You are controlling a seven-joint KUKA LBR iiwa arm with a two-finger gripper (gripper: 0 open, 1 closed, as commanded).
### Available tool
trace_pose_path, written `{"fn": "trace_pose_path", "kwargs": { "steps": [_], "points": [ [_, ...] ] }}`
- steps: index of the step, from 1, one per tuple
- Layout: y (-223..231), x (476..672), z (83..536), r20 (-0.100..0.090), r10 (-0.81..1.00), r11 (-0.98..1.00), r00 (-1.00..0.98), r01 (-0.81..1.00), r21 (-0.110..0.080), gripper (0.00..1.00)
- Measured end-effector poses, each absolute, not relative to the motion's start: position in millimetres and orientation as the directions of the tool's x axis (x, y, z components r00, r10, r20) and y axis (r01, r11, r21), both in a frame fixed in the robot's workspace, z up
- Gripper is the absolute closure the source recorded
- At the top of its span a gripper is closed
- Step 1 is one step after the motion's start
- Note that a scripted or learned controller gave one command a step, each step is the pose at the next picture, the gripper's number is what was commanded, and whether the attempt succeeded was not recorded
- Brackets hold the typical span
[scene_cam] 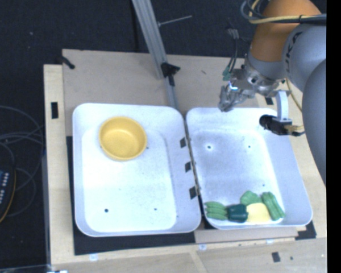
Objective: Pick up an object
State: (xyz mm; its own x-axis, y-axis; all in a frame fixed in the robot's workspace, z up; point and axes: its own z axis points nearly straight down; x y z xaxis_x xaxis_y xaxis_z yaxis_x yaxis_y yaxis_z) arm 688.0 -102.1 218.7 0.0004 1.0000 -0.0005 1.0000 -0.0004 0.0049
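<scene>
Bowl (123,138), yellow and likely light stiff plastic, sits in the left bin (131,215); its rim offers the best pinch. Smaller green and yellow pieces (245,207) crowd the right bin's (227,152) near edge, probably slippery. End effector (230,100) hovers at that bin's far rim, grip state impossible to tell.

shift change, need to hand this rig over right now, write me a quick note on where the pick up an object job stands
Gripper: hovering at the far rim of the right bin, nothing seen in it; whether it is open or shut cannot be made out.
Things: a cluster of small green pieces and a yellow piece sits in the right bin's near corner. A yellow bowl sits in the far part of the left bin.
Done: nothing picked yet.
Left: bring the gripper over to an object, likely the cluster at the near corner, grasp one and lift it.
</scene>
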Motion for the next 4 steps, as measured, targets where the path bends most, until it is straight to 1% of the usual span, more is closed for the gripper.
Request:
{"fn": "trace_pose_path", "kwargs": {
  "steps": [1, 2, 3, 4],
  "points": [
    [-102.9, 688.7, 265.1, -0.001, 1.000, 0.000, 0.000, 1.000, 0.005, 1.00],
    [-58.3, 665.7, 251.7, 0.001, 1.000, 0.003, -0.003, 1.000, 0.000, 1.00],
    [-12.6, 639.2, 260.6, 0.001, 1.000, 0.003, -0.003, 1.000, 0.002, 1.00],
    [40.2, 607.9, 259.1, 0.001, 1.000, 0.004, -0.004, 1.000, 0.001, 1.00]
  ]
}}
